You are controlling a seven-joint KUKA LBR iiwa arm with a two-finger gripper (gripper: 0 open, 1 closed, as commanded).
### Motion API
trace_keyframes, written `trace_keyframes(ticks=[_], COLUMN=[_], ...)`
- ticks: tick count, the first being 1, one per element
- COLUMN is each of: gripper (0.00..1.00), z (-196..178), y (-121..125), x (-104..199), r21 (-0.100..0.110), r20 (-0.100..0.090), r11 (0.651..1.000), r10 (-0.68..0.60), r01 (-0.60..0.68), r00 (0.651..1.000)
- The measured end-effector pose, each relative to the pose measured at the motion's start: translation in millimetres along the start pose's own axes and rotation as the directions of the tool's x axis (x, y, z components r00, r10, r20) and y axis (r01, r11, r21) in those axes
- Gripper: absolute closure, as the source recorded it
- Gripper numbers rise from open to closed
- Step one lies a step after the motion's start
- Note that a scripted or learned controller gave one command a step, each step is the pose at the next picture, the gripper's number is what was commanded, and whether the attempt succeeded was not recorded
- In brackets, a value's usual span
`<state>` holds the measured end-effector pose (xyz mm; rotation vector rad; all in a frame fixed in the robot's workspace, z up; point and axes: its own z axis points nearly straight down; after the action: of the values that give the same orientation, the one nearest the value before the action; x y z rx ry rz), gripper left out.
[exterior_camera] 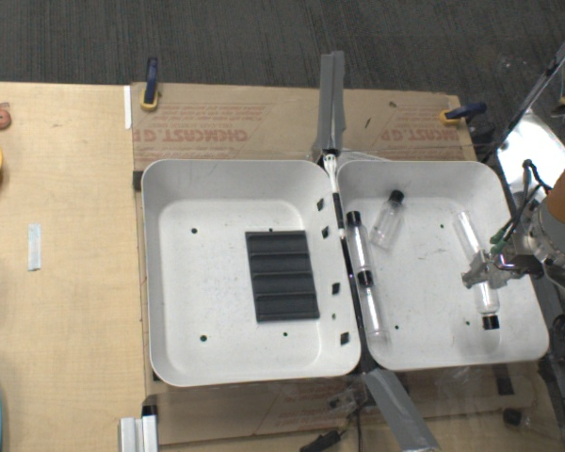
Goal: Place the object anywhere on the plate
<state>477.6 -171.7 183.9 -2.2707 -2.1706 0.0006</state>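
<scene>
- left bin (169, 281): just a black ribbed plate (282, 275) lying flat mid-floor
- right bin (424, 347): clear black-capped tubes, one long tube (363, 276) along the left wall, a short vial (387, 218), another tube (476, 266) under the gripper (485, 276)
- jaws: honestly can't tell

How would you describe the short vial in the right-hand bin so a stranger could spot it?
Find the right bin. Near its upper left lies the short vial, black cap pointing up. Unlike the long tubes beside it, it is stubby.
</scene>
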Motion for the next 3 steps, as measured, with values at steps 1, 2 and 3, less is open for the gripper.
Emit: trace_keyframes(ticks=[1, 2, 3], gripper=[1.00, 1.00, 1.00], z=[42, -7, -6], y=[7, 6, 65], x=[72, 170, 245], r21=[0.004, 0.001, 0.003], r20=[0.000, 0.001, 0.001], r11=[1.000, 0.944, 0.861], r10=[-0.023, -0.331, -0.509], r01=[0.023, 0.331, 0.509], r00=[1.000, 0.944, 0.861])
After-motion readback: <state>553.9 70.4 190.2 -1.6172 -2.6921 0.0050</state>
